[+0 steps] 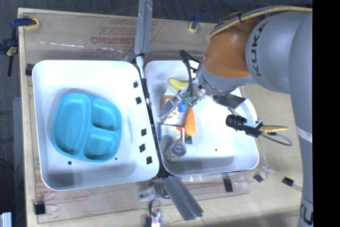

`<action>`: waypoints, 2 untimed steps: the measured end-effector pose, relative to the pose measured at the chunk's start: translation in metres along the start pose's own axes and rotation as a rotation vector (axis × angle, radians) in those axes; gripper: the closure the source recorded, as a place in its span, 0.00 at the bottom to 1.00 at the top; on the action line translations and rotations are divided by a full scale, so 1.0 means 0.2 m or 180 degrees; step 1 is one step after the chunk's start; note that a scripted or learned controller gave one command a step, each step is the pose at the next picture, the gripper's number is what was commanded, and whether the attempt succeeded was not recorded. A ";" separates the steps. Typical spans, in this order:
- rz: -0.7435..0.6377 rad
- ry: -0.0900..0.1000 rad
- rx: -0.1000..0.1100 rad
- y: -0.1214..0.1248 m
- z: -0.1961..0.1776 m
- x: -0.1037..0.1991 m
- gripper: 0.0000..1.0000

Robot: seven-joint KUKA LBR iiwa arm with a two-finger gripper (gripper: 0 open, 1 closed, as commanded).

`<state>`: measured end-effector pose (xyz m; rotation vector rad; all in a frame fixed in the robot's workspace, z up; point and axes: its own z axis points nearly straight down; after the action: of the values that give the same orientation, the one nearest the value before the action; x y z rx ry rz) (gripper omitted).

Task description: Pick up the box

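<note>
The box (171, 120) lies in the right bin (241, 159), close against the wall that this bin shares with the left bin (42, 82). Its long axis appears to run along that wall. The carrot (189, 123) lies just beside the box, on the side away from the wall.

The gripper (178, 102) hangs over the end of the box farther from the camera. The box body extends from there toward the camera. The opening of the jaws cannot be told; nothing is seen held between them.
</note>
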<state>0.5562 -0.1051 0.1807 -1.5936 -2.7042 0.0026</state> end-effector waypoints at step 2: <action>-0.0281 -0.0074 -0.0052 -0.19 0.20 0.11 0.00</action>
<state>0.5127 -0.1044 0.1416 -1.4858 -2.7969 -0.0011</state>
